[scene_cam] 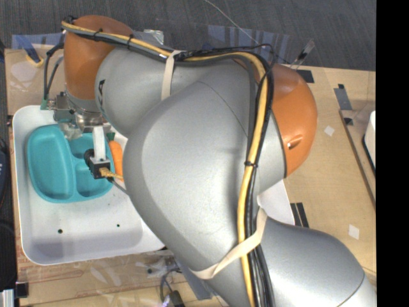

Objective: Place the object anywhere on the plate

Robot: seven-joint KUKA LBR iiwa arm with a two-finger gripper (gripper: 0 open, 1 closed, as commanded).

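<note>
The arm (204, 184) enters from 3 o'clock. Its grey shell covers the middle of the view and the whole 5 o'clock part. The orange band (83, 50) shows at 10 o'clock, above the wrist.

The gripper (75, 128) hangs over the 12 o'clock rim of the plate (48, 165), inside the left bin (77, 242). Its metal parts sit crowded under the wrist. I cannot tell whether it is wide or narrow, or whether it grips anything.

The plate is teal, rounded and divided. A long compartment lies on its 9 o'clock side and a smaller one toward 4 o'clock. It lies flat on the bin floor, in the bin's 10 o'clock part.

The object (115, 158) is orange and narrow, running lengthwise from 12 to 6 o'clock. It sits at the plate's 3 o'clock rim, with its far side hidden behind the arm shell. I cannot tell whether it touches the rim or rests on the bin floor just beside it.

The left bin is white and shallow with rounded corners. Bare floor shows toward 6 o'clock, with two small dark dots (61, 231) on it.

The counter (332, 146) is tan and shows at 3 o'clock past the arm, with black tape strips (345, 98) on it. Dark carpet (192, 5) runs along 12 o'clock.
</note>
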